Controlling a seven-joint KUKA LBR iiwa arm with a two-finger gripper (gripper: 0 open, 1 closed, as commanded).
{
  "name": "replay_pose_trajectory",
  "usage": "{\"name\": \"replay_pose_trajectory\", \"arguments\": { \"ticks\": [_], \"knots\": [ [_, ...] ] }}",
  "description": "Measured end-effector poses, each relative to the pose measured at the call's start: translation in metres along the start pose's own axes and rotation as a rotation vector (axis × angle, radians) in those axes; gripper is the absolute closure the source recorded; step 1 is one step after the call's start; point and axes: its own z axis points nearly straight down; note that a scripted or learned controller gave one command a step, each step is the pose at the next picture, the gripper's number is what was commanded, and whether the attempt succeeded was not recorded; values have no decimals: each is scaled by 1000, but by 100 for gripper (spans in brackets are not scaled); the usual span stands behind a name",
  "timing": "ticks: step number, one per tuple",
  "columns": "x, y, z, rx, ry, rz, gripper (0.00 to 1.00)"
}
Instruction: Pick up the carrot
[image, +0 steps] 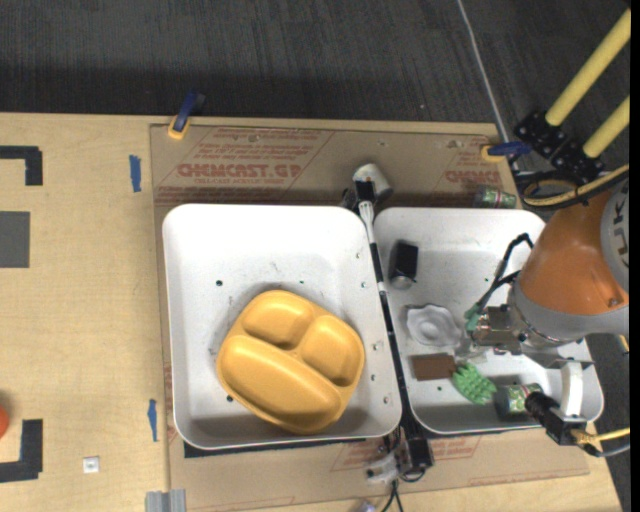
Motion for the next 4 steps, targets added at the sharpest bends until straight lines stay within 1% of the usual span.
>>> {"name": "replay_pose_trajectory", "arguments": {
  "ticks": [1, 2, 3, 4],
  "knots": [
    [113, -9, -55, -2, 0, 281, 100],
    [168, -7, -4, -29, -5, 265, 100],
    [173, -6, -2, -35, -15, 275, 100],
    [173, -6, -2, -34, -15, 264, 100]
  ]
}}
